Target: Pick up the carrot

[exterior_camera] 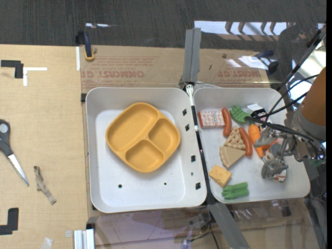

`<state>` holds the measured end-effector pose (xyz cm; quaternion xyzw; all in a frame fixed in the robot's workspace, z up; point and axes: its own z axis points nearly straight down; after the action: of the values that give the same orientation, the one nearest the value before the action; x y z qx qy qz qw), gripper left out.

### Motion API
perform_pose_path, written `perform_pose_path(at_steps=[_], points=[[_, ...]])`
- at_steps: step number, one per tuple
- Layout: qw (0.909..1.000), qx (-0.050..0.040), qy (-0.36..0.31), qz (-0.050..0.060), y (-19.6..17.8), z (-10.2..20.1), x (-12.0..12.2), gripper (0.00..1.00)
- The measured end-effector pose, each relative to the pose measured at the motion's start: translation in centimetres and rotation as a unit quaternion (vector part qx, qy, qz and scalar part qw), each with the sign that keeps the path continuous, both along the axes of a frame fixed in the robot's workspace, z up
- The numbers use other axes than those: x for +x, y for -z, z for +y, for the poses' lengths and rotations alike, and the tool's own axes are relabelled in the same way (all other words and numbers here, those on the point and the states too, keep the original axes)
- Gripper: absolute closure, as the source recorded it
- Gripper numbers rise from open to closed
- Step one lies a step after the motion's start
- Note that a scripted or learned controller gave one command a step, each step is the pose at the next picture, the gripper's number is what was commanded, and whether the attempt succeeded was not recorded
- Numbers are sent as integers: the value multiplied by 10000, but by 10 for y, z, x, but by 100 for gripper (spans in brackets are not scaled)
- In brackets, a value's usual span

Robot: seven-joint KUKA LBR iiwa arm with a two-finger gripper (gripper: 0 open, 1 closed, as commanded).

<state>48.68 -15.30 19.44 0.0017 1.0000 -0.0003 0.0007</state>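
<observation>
2 white bins side by side: left bin (93, 154) with 1 yellow divided plate (143, 137). In the right bin (298, 188): 1 carrot (254, 135) near the middle, beside 2 sausages (226, 122), 1 cracker wedge (234, 138), 1 cheese cube (220, 175), 1 green pod (235, 191). Gripper (273, 167) low beside the carrot, right of it; fingers too blurred to judge. Scissors (10, 154) on the bench at left.

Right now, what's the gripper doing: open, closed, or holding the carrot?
Gripper: cannot be told; it sits low in the right bin, apart from the carrot, which lies among the other toy food.
</observation>
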Motion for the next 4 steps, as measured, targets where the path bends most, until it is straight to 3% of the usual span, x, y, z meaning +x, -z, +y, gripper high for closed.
perform_pose_path(at_steps=[1, 2, 3, 4], points=[[9853, -21, -1709, -47, 94, -16, 65, 0], [9974, -15, -717, -89, 95, -42, 86, 0], [9990, -27, -433, -79, 94, -35, 91, 0], [9989, -33, -457, -126, 83, -34, 94, 100]])
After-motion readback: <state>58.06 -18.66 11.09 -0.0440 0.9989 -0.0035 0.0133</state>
